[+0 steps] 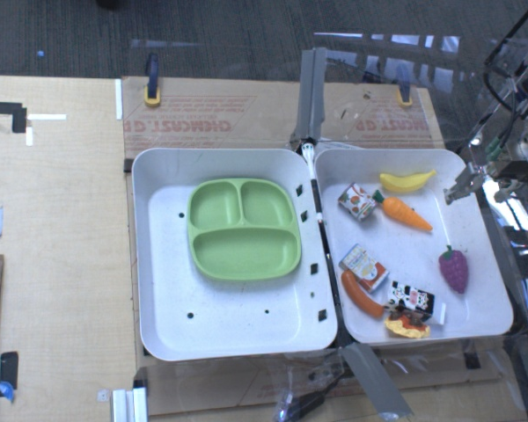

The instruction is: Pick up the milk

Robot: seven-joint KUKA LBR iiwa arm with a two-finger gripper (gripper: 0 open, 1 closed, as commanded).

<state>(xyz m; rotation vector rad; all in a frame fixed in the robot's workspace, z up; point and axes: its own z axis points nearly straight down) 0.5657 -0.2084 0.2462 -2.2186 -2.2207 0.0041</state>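
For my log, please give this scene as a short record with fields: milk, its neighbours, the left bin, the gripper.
milk: black-and-white carton, lying near the front edge of the right bin
neighbours: sausage to its left, yellow item in front, touching
left bin: holds a green divided plate
gripper: gripper at the right bin's far right edge, apart from the milk

Milk carton (pixel 413 301) — lying flat, right bin's front.
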